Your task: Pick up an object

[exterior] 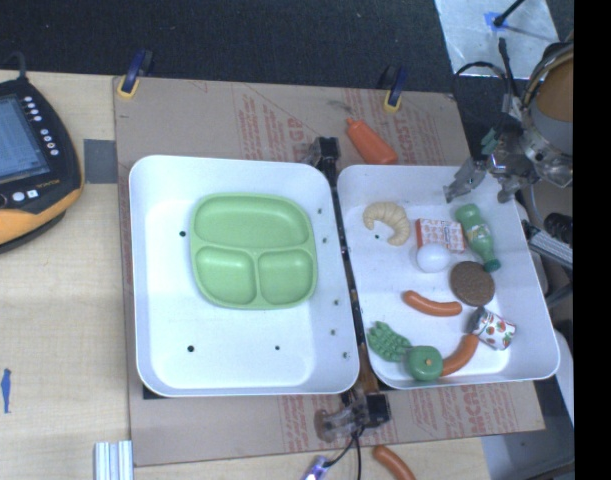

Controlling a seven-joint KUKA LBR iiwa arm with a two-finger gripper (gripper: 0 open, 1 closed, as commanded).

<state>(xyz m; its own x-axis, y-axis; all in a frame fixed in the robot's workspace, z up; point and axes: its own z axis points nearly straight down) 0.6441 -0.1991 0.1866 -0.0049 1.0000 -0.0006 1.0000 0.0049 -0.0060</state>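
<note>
Now, arm: the grey arm with its orange band [553,86] comes in from the right, near the top corner of the right bin.
Claw: the gripper [490,180] hangs over the far right edge of the right bin; its fingers [465,182] spread wide apart with nothing between them.
Right bin: the right bin [538,298] is white and full of toy food.
Green bottle: the green bottle [477,233] lies just below the claw, not touching it.
Croissant: the croissant [388,220] sits near the top left of this bin.
Red and white packet: the packet [440,234] lies between the croissant and the bottle.
White egg: the egg [434,259] rests just under the packet.
Brown cookie: the cookie [472,283] lies beside the bottle's cap end.
Sausage: the sausage [432,305] lies near the middle.
Green veggies: a leafy piece [387,341] and a round green piece [424,362] sit at the front, beside a carrot [462,352].
Left bin: the left bin [165,318] holds a green plate [253,250] with three parts.
Outside: an orange piece [370,142] lies behind the bins, and a tablet [17,158] sits far left.
</note>
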